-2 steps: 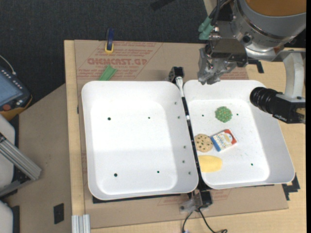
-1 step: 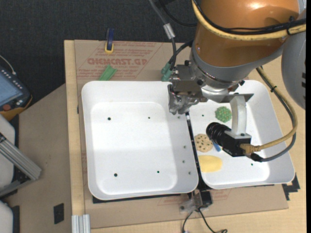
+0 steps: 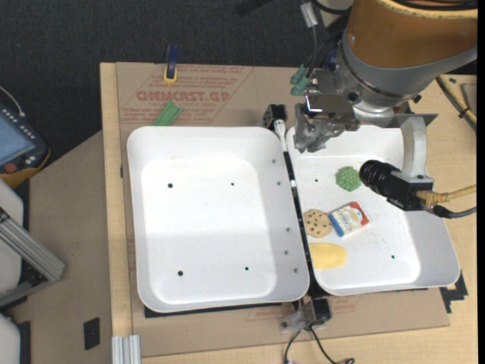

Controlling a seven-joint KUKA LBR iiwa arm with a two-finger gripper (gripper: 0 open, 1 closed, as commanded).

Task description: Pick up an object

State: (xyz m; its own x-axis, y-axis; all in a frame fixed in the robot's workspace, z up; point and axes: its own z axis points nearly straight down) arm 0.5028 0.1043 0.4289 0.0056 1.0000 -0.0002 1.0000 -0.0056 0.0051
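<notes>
Yellow piece (image 3: 328, 255) lies at the right bin's (image 3: 432, 256) front, with a cookie (image 3: 316, 221), a small packet (image 3: 349, 219) and a green ball (image 3: 348, 177) behind it. Gripper (image 3: 312, 139) hangs over that bin's back left corner, well apart from them; whether its fingers are open I cannot tell. Grey arm (image 3: 402, 29) leans in from upper right
</notes>
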